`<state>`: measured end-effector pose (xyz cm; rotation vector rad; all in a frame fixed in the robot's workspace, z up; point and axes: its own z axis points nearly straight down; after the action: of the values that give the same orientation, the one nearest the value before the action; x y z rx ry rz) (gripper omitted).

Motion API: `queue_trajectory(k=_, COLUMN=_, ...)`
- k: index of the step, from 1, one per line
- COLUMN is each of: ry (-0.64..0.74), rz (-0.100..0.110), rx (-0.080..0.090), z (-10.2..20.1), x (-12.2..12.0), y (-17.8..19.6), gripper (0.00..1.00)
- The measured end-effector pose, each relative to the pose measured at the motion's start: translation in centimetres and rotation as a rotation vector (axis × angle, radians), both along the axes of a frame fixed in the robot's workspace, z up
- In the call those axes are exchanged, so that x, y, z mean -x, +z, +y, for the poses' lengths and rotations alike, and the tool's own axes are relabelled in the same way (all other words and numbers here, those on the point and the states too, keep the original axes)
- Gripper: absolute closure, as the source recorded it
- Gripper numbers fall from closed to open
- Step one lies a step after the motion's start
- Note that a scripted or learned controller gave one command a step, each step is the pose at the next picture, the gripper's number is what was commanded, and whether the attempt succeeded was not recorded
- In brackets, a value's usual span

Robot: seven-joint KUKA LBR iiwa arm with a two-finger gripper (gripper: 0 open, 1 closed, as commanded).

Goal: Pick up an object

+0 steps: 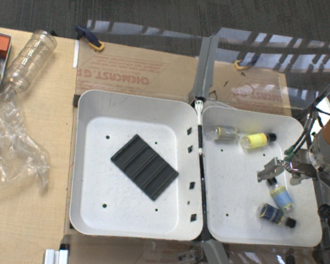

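Your gripper [275, 172] hangs with fingers spread over the right bin [231, 224], the small blue bottle [281, 195] just below its tips, long axis slanting up-left to down-right, another dark-capped blue bottle [276, 215] lying just beyond it.

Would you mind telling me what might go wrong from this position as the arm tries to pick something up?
The gripper sits right above the small blue bottle, which is round and may roll away. A second blue bottle lies beside it and could get knocked. Both lie near the right bin's rim, which may crowd the approach.
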<state>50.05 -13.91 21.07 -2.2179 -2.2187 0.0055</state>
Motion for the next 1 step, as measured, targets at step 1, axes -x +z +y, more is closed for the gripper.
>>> queue_trajectory(k=1, ry=0.177, rz=-0.003, rx=0.001, z=3.25, x=-1.92, y=0.96, gripper=0.00)
